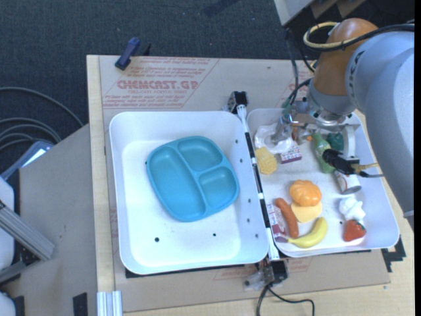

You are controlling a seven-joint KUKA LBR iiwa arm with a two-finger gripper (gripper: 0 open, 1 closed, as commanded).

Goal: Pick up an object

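Right bin (pixel 388 232), contents: orange (pixel 305 191) at centre, resting against a yellow cheese wedge (pixel 306 212) just near of it. Banana (pixel 308 235) along the near edge, curving up to the right. Sausage (pixel 287 216) left of the cheese, lying lengthwise, with a small printed packet (pixel 274 220) just beside it against the left wall. Strawberry (pixel 354 230) at the near right corner; a small white item (pixel 351 207) just far of it. Round yellowish biscuit (pixel 266 160) at the left wall, mid-bin. Crumpled white wrapper (pixel 271 137) and a red-and-white packet (pixel 289 153) toward the far left. Green item (pixel 327 147) toward the far right, partly under the arm.

Gripper (pixel 297 125): low over the far end of the right bin, above the wrapper and packets. Finger spread cannot be made out; no item is visibly held.

Left bin (pixel 125 176): one blue divided plate (pixel 191 177), three compartments, lying flat at centre.

Bench (pixel 158 84): printed brown board under both bins; blue clip (pixel 127 53) at its far left corner.
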